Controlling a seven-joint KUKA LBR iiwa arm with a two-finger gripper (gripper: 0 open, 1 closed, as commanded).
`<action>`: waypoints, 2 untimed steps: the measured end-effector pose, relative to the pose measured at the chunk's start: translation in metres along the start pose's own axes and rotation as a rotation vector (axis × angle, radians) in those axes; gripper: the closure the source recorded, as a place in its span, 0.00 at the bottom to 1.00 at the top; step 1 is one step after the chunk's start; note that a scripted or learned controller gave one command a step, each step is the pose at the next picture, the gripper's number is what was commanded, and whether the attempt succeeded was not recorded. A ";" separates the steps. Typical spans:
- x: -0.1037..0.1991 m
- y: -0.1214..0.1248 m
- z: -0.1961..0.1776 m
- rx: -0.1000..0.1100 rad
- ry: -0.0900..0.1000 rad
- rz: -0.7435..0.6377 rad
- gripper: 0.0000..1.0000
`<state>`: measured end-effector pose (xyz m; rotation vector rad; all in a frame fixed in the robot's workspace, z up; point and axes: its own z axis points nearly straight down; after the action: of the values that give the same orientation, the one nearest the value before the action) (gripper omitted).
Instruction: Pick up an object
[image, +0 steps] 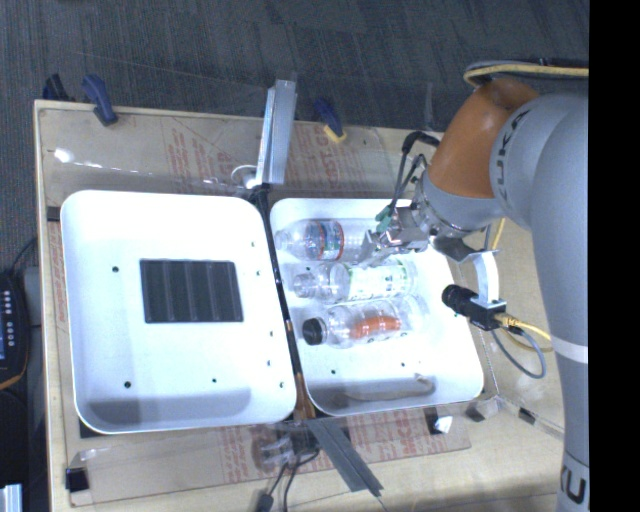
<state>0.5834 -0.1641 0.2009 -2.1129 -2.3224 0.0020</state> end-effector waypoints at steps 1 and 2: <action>-0.002 0.024 -0.032 0.002 0.000 0.169 1.00; -0.002 0.024 -0.032 0.002 0.000 0.169 0.00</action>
<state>0.6077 -0.1639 0.2324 -2.3000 -2.1354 0.0044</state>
